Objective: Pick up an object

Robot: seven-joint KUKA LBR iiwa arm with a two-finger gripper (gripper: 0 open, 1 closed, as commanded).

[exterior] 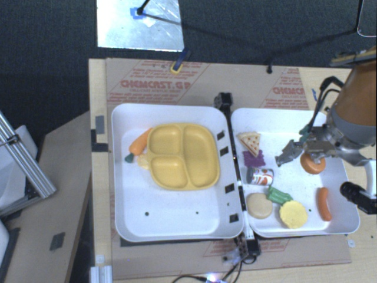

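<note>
Dark blue-grey carpet (47,52) covers the floor around the bench. A shiny square metal plate (139,16) lies on the carpet beyond the bench, with a thin dark rod angled onto a blue mark on it. The bench top (206,81) is brown board printed with red lettering; a slanted metal rail (23,158) sits at left.

I see the end effector (293,152) low over the right bin (294,118), beside an orange round piece (313,164). Yellow plate (179,156) in left bin (171,220).

An orange round object (313,163), perhaps a toy fruit, lies in the right bin (347,223), partly hidden.
</note>
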